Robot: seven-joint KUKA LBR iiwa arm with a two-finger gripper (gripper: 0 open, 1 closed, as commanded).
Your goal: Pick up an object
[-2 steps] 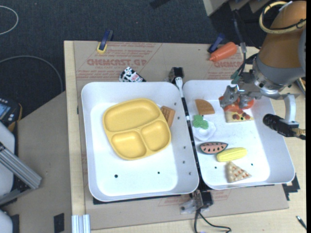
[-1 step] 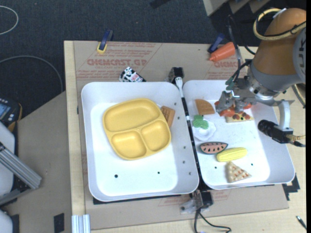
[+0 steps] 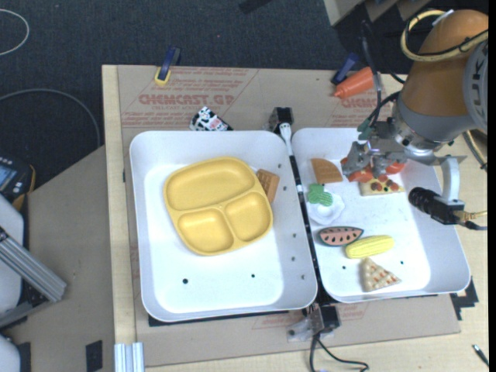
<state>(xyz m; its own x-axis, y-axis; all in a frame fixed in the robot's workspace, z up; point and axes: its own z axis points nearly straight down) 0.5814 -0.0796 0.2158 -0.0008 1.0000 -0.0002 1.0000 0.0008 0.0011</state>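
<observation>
My gripper (image 3: 370,163) hangs low over the back of the right bin (image 3: 434,273), right above a pizza-slice toy (image 3: 379,183) with red toppings. Whether anything sits between its fingers is hidden from this angle. To its left lies a brown toast piece (image 3: 326,170). Nearer the front of the same bin are a green and white vegetable toy (image 3: 320,198), a watermelon slice (image 3: 341,235), a yellow corn cob (image 3: 369,246) and a second pizza wedge (image 3: 379,274).
The left bin (image 3: 155,270) holds a yellow divided plate (image 3: 218,204) with a brown cracker (image 3: 268,183) leaning at its right edge. Clamps and a black-and-white toy (image 3: 209,120) sit on the board behind the bins.
</observation>
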